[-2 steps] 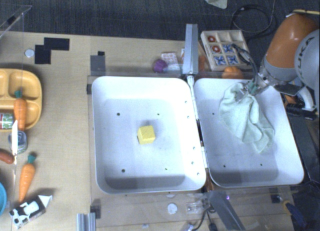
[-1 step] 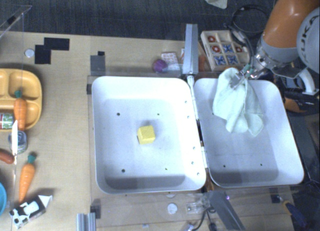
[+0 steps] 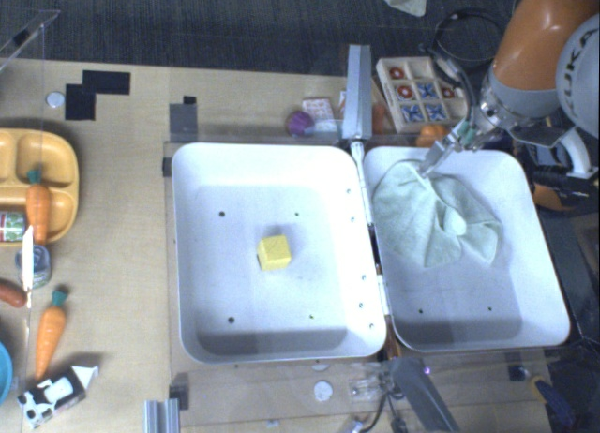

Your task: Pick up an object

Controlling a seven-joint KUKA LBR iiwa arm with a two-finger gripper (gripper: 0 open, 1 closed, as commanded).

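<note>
- On the bench [image 3: 112,328], made of pale wood, two shallow white bins stand side by side, their inner rims almost touching.
- The left bin [image 3: 234,319] is the wider one in this view; the right bin [image 3: 506,319] lies under the arm.
- The arm [image 3: 544,37], grey with an orange part, comes in from the upper right and slants down toward the far edge of the right bin.
- A pale green cloth [image 3: 436,220] lies crumpled in the far half of the right bin. One corner of it is drawn up to a point toward the claw.
- The claw [image 3: 433,161] is at that raised corner, and its thin fingers seem pinched together on the cloth there; the rest of the cloth rests on the bin floor.
- A yellow divided tray [image 3: 52,155] sits at the left edge of the bench with a toy carrot [image 3: 36,211] on it.
- A second carrot [image 3: 49,328] lies lower on the bench, well apart from the bins.
- A small yellow block [image 3: 275,252] rests alone near the middle of the left bin.
- A small purple ball [image 3: 299,123] lies behind the left bin, just beside its far rim.
</note>
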